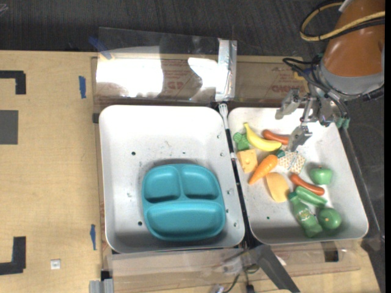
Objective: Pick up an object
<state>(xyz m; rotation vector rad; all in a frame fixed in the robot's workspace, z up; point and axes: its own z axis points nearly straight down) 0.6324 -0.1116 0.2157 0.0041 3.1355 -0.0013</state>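
Note:
The right bin (pixel 351 163) holds a pile of toy food: a yellow banana (pixel 261 141), a red sausage (pixel 276 137), a carrot (pixel 263 168), a cheese wedge (pixel 247 160), an orange slice (pixel 277 187), a red chili (pixel 307 185), a green pepper (pixel 321 176) and a green bottle (pixel 303 213). My gripper (pixel 294 122) hangs over the bin's back right part, just right of the sausage and banana. It stands open, with bare bin floor between its fingers. One fingertip (pixel 299 137) is close above a small speckled piece (pixel 294 160).
The left bin (pixel 122 139) carries a teal divided tray (pixel 182 201) toward its front. A clear plastic sheet (pixel 165 69) stands behind the bins. A broccoli piece (pixel 242 141) lies by the wall between the bins, and a lime (pixel 330 219) sits front right.

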